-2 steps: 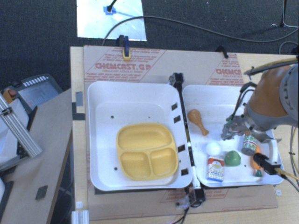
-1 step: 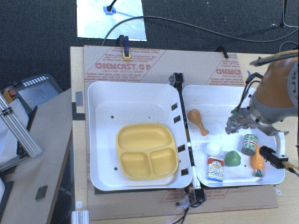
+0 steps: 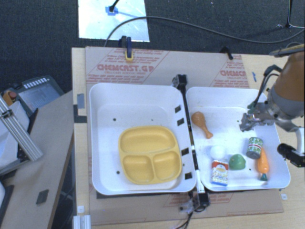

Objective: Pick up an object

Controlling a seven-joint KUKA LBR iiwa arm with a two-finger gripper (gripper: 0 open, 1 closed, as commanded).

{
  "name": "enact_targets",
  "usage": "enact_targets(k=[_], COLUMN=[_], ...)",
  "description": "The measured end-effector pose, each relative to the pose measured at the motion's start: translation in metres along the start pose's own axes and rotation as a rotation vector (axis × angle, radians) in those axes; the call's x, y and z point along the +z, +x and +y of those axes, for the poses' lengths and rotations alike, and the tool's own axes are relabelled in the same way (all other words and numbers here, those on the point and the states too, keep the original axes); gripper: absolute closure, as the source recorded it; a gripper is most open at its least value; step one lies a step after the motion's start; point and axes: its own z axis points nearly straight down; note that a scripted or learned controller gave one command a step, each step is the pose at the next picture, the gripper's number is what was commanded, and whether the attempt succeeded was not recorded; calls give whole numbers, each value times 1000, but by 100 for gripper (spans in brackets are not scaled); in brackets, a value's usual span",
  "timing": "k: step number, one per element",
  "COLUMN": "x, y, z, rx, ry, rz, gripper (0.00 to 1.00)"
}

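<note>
Step in hand is judged to be the approach: nothing is seen between the fingers, and no object is lifted. The gripper [image 3: 249,121] is seen low over the right bin [image 3: 224,98], toward its 3 o'clock side, with the arm [image 3: 289,87] reaching in from 3 o'clock. Whether the jaws are open or closed cannot be told; they are small and blurred in the camera view.

No single target is named by the task. 6 objects are counted in the right bin. The nearest candidate is judged to be the small can [image 3: 255,147], standing at 6 o'clock from the gripper, near it but apart. It is seen upright, with a pale lid and a green-patterned label.

Also noted: a carrot [image 3: 262,164] just beside the can at 5 o'clock; a green ball [image 3: 237,161]; a white ball [image 3: 218,151]; a small carton [image 3: 219,172]; a drumstick [image 3: 201,123] at 9 o'clock from the gripper, well apart.

The next move is judged to call for a short shift toward 6 o'clock, centring over the can, then a descent.

The left bin [image 3: 102,128] is seen holding a yellow divided tray [image 3: 148,154].
</note>
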Motion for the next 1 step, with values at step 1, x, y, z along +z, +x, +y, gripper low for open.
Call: enact_targets(k=[1], x=[-54], y=[-1], z=[2], rx=[-2], ry=[-1], rz=[0], gripper=[100])
